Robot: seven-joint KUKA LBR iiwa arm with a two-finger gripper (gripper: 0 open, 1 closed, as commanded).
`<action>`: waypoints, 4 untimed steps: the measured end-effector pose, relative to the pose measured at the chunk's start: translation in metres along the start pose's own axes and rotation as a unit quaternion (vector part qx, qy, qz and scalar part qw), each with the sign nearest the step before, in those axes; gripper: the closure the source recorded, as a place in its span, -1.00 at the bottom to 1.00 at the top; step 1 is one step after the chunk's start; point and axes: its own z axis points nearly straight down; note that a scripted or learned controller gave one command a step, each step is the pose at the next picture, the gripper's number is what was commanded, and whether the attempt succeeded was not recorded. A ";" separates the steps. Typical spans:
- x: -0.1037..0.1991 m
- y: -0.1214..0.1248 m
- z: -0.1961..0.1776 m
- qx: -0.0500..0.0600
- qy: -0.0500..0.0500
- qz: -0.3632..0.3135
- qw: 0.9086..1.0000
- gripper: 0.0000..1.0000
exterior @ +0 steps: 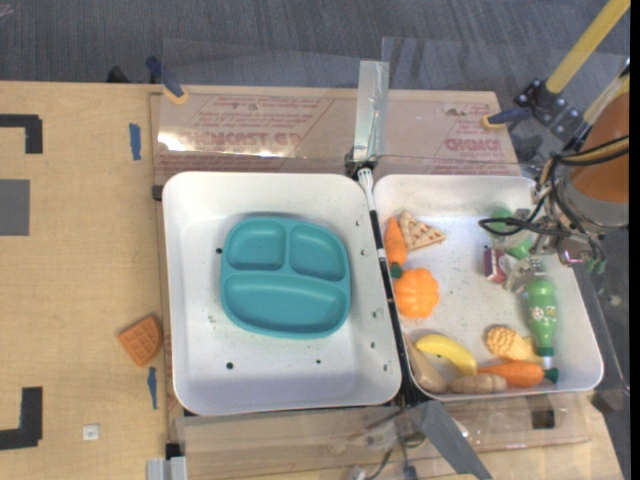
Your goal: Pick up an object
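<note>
The gripper point(520, 263) hangs low at the right bin's point(460, 183) far right side, amid cables; whether its jaws are spread or pressed together I cannot tell. The green bottle point(541, 313) lies just beside it, toward the bin's near rim. A descent could clip the bottle's top, sending it rolling against the carrot point(515, 373).
</note>
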 end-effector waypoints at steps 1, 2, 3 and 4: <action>-0.046 0.126 -0.102 -0.004 0.002 0.024 1.000 1.00; 0.003 0.214 -0.138 -0.003 0.009 0.102 0.995 1.00; -0.060 0.224 -0.195 -0.001 0.007 0.155 0.988 1.00; -0.053 0.108 -0.066 0.001 0.016 0.141 0.990 1.00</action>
